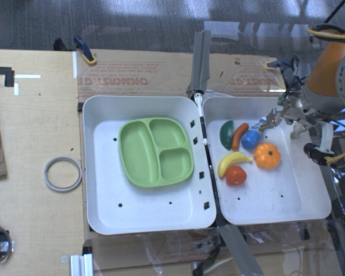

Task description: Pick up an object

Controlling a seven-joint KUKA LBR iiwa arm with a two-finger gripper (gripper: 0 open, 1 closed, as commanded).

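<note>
Two shallow white bins sit side by side on the bench. The left bin contains a green divided plate with three compartments, lying flat near the bin's centre. The right bin holds a cluster of toy food in its upper left portion: a dark green vegetable, an orange carrot-shaped piece just beside it, a blue object touching the carrot's right side, an orange pumpkin to the right and slightly below, a yellow banana lying in front of the blue object, and a red tomato against the banana's lower edge. The arm enters from the right, its orange band visible at the upper right. The gripper sits above the right bin's upper area, just beside the blue object and apart from the pumpkin; whether it is apart or together cannot be told. Nothing is seen between them. A grey ring lies on the bench left of the bins.
</note>
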